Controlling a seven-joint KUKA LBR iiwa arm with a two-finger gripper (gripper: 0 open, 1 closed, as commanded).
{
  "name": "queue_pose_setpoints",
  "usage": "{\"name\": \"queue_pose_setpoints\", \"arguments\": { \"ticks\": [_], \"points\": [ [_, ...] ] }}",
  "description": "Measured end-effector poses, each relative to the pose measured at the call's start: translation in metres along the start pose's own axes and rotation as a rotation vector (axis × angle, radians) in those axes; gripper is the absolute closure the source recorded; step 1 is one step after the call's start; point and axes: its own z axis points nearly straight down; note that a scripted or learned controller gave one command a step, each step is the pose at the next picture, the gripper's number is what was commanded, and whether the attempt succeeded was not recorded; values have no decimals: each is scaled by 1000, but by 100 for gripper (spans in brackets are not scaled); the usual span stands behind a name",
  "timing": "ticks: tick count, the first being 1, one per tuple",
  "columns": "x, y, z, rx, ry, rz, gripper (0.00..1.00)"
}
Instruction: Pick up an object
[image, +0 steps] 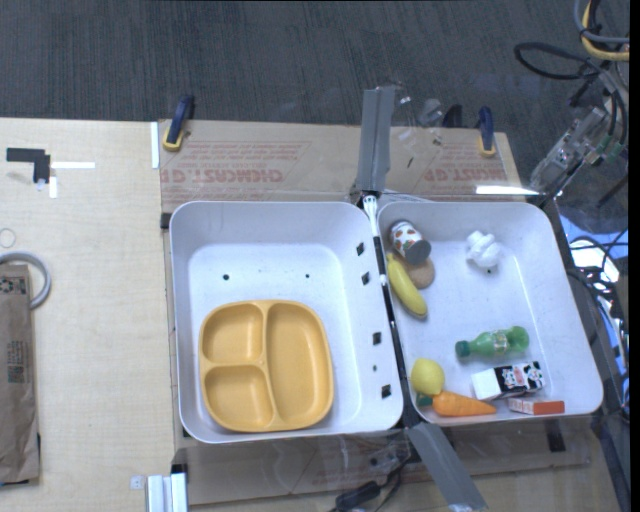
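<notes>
The right bin (560, 300) holds several objects. A banana (406, 285) lies along its left wall, with a small printed can (408, 241) and a brown round piece (424, 273) beside it. A white crumpled item (483, 250) sits toward the back. A green bottle (492, 343) lies on its side in the middle. At the front are a lemon (427, 376), a carrot (462, 404), a small black-and-white carton (510, 380) and a flat red-and-white piece (536, 407).
The left bin (260, 250) holds a yellow divided plate (267, 364). Cardboard (260, 160) with blue clamps (180, 120) lies behind the bins. A brown paper bag (15, 370) lies at the far left. Cables and metal fittings (590, 120) crowd the top right.
</notes>
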Motion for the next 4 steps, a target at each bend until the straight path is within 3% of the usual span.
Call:
{"name": "queue_pose_setpoints", "arguments": {
  "ticks": [1, 2, 3, 4],
  "points": [
    [42, 28, -79, -1, 0, -384, 100],
    [41, 22, -72, -2, 1, -750, 100],
    [23, 38, -45, -3, 2, -1185, 100],
    [8, 31, -58, -4, -1, -1570, 100]
  ]
}}
